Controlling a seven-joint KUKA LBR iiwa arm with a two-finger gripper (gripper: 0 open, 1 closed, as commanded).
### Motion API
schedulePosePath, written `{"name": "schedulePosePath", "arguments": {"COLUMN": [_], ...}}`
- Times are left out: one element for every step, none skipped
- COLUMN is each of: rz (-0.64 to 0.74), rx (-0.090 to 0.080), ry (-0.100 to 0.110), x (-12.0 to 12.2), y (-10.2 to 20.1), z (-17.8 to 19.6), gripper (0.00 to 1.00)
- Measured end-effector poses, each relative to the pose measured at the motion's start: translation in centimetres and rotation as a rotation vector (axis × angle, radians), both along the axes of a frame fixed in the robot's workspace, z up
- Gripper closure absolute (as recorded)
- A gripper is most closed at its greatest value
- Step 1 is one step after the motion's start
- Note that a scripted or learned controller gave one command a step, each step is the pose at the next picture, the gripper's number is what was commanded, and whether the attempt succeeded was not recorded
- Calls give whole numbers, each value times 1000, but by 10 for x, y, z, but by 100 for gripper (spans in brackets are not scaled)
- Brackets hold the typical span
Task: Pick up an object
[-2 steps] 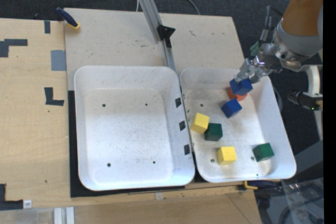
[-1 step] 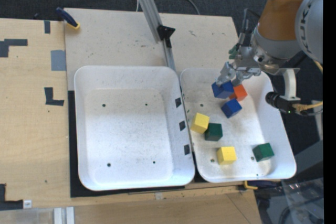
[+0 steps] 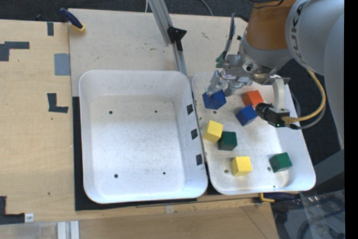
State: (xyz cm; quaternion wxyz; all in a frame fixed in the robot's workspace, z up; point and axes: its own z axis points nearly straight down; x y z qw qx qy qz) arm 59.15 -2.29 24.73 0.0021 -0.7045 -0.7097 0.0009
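My gripper hangs over the upper left part of the right bin. Directly beneath its tip sits a tilted blue cube, touching or very close to the gripper. To the right lie an orange block and a second blue cube. Lower in the same bin are a yellow cube against a dark green cube, another yellow cube and a green cube.
The left bin sits beside the right one, their rims meeting near the middle. A slanted metal pole crosses above the bins. The arm's grey body and orange band fill the upper right.
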Motion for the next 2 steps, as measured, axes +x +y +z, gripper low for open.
{"name": "schedulePosePath", "arguments": {"rz": [0, -1], "rx": [0, -1], "ry": [1, 1], "x": [-8, -15], "y": [56, 106], "z": [-15, -27], "gripper": [100, 100]}}
